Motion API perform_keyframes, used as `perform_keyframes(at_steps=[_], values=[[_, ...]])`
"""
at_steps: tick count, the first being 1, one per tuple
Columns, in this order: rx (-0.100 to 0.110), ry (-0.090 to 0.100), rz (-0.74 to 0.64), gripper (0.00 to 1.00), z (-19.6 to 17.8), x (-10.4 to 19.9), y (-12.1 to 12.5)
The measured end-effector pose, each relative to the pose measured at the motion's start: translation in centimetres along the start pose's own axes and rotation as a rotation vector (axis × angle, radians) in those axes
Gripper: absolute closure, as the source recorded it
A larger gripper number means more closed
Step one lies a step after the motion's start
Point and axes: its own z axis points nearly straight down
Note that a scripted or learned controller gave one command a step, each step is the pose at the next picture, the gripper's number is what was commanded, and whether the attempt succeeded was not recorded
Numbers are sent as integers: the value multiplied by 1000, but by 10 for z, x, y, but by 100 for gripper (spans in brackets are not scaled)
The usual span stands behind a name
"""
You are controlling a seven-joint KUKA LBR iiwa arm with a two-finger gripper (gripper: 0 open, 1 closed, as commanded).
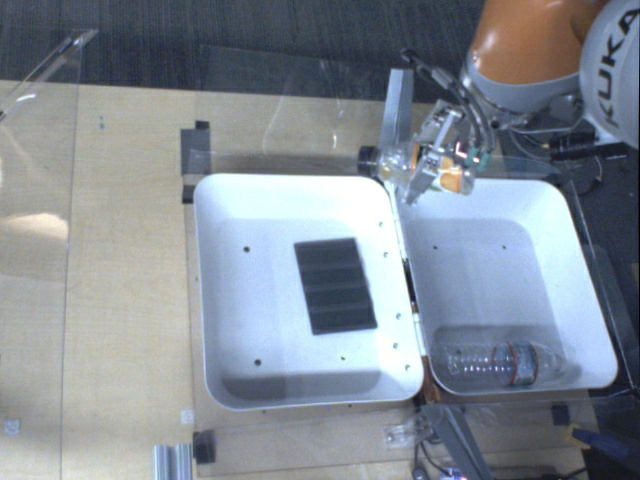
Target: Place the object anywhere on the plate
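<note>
A: Near right first. A clear plastic bottle (497, 363) is seen lying on its side in the right bin (575, 268), against the near wall, cap end toward the right.

B: Taken as the object?

A: Judged so; nothing else loose is seen. The dark ribbed plate (335, 285) lies flat in the middle of the left bin (220, 268), well apart from the bottle, with the two bins' walls between them.

B: And the hand?

A: The hand (432, 168) is seen at the far edge, above the seam between the bins, below the orange band of the arm (530, 28). Nothing is seen between its fingers. How far open it is cannot be told; the fingers are lost among cables and glare.

B: So no grasp yet. Risks?

A: Several, all judged. The bottle is round and smooth, so it could be rolled or squirted out if closed on off-centre. It is tucked against the near wall, so a finger could be landed on the wall or rim rather than beside the bottle. It is transparent, so its outline may be misjudged.

B: Further on?

A: If lifted too low, it could be clipped on the middle walls. On the plate, a round bottle could be rolled off onto the bin floor, especially if released with its axis along the ribs.

B: Tabletop (100, 268)?

A: Bare wood, no hazard noted.
</note>
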Motion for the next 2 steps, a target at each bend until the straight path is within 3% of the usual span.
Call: perform_keyframes(at_steps=[2], values=[[-12, -12, 2, 100, -24, -3, 3]])
